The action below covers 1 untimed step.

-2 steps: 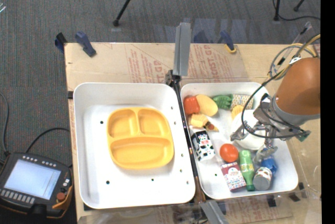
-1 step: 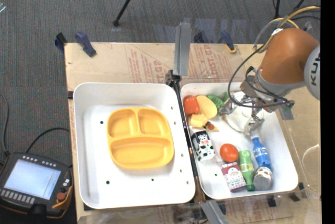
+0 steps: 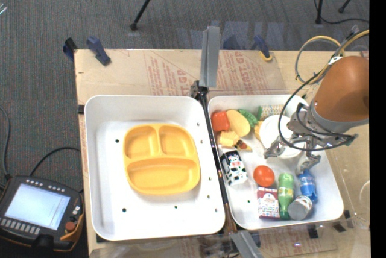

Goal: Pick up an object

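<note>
Gripper hangs low over right bin, above a white dish; finger state cannot be told. Nearest candidates: red tomato just below-left, green bottle below. Clutter is tight, presumably limiting finger clearance.

My arm reaches in from the right, orange band up, wrist pointing straight down, with my gripper hanging low, its fingers spread apart.
</note>
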Available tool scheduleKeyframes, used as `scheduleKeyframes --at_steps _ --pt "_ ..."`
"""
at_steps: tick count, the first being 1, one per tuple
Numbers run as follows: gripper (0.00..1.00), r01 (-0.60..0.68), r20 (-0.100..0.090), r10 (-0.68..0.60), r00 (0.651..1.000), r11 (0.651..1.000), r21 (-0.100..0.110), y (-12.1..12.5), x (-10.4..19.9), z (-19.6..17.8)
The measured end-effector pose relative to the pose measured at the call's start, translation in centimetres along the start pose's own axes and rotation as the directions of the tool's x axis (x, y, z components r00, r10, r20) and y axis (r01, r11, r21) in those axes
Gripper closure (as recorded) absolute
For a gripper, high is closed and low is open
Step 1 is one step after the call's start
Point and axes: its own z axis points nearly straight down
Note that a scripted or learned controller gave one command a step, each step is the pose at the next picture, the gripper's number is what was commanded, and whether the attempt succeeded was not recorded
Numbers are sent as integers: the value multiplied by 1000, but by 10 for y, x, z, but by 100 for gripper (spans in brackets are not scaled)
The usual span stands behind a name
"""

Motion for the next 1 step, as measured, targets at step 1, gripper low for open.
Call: scheduleKeyframes --at_steps 1 --pt "0 118 16 -118 993 993 27 73 38 -10"
